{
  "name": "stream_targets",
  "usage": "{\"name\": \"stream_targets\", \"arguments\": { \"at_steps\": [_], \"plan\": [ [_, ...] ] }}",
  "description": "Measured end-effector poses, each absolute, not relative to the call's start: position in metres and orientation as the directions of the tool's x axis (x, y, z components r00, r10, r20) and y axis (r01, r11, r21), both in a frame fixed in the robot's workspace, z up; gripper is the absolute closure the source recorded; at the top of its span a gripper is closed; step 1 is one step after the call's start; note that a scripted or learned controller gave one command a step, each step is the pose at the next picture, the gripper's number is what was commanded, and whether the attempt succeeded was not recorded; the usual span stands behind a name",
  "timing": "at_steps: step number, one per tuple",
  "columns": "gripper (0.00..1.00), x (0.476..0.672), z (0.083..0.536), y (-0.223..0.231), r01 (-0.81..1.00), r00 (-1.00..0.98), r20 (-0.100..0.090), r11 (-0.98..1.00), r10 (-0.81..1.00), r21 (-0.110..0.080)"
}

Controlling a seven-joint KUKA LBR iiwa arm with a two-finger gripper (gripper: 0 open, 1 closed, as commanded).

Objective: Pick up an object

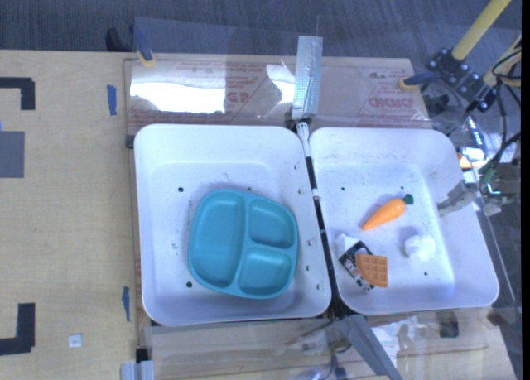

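Bins, white, shallow: 2, side by side on the bench [66, 204], touching along their inner rims. Left bin [157, 155]: I count 1 item, a teal plate [242, 242] with 3 compartments, lying flat, nearer the front edge than the back and closer to the bin's right wall. Right bin [364, 151]: I count 4 items, all in its front half. Carrot [385, 213], orange with a green top: 1, near the bin's middle, lying at a slant with the green end toward the right wall. White lump [419, 247]: 1, toward the right wall, apart from the carrot; what it is I cannot make out. Waffle [373, 269], orange, square: 1, near the front edge. Black-and-white piece [352, 254]: 1, touching the waffle on the side toward the left wall, too small to identify. Gripper [460, 196]: 1, at the right bin's right rim, well apart from all 4 items and holding none that I can see; whether it is apart or together I cannot tell. Blue tape strips on the bench by the left bin's left side: 2.
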State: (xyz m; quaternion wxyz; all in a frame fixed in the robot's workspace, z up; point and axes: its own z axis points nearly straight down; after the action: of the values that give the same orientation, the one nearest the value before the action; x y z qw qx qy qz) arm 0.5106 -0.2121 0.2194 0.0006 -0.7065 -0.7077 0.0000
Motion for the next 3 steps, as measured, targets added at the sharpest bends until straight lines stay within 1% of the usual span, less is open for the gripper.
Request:
{"name": "stream_targets", "arguments": {
  "at_steps": [1, 2, 3],
  "plan": [
    [0.00, 0.564, 0.089, -0.095, 0.989, -0.146, -0.002, 0.146, 0.989, 0.011],
    [1.00, 0.565, 0.100, -0.097, 0.990, -0.143, -0.004, 0.143, 0.990, 0.015],
    [0.00, 0.564, 0.099, -0.097, 0.990, -0.142, -0.003, 0.142, 0.990, 0.013]
  ]
}}
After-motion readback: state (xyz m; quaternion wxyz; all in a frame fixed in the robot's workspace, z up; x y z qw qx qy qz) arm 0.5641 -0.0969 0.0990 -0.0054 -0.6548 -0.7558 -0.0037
